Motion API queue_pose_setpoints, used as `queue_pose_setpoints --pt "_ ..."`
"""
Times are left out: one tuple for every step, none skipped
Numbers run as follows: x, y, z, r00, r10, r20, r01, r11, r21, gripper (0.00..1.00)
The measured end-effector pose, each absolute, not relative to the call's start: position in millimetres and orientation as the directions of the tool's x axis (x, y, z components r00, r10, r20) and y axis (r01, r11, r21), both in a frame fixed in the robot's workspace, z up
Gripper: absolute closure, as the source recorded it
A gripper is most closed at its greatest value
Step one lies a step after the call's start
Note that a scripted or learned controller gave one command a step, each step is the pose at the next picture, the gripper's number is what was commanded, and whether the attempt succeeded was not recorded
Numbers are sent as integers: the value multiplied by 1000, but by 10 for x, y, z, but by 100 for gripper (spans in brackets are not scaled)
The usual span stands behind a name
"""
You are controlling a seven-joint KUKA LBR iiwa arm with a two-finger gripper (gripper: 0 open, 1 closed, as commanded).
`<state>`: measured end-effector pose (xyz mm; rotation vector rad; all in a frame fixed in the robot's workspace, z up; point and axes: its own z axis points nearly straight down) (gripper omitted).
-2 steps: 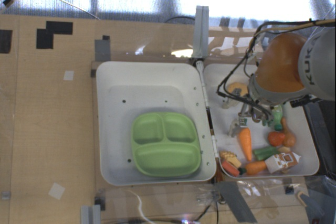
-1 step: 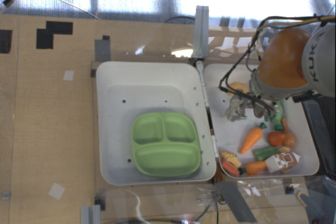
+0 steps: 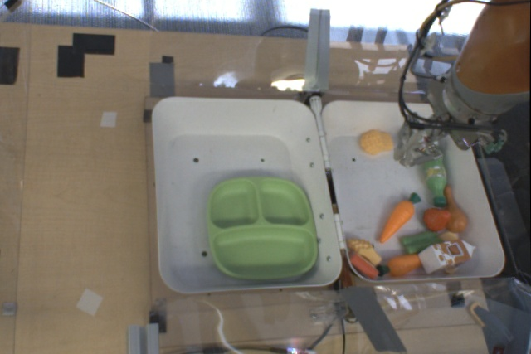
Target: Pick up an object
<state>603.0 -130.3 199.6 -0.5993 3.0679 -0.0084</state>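
My gripper (image 3: 419, 149) hangs over the upper right part of the right bin (image 3: 357, 178), just above a green bottle (image 3: 434, 178) and to the right of a yellow lumpy toy (image 3: 376, 143). Nothing shows between it and the bin floor that I can call held. Lower in the bin lie an orange carrot (image 3: 397, 219), a red-orange tomato (image 3: 437, 219), a green pepper (image 3: 421, 241), a small milk carton (image 3: 446, 256), an orange piece (image 3: 404, 264) and a hot dog (image 3: 362, 262).
The left bin (image 3: 178, 178) holds a green divided plate (image 3: 261, 228). A grey post (image 3: 318, 54) stands at the back between the bins. Black cables (image 3: 440, 12) loop around the arm's orange band (image 3: 498, 46).
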Motion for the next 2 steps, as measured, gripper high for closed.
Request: queue_pose_setpoints --pt "5579 -1878 977 -923 -384 -11 -384 923 -7 100" --pt "5945 -1419 1259 -924 -382 -14 -382 924 -4 100"
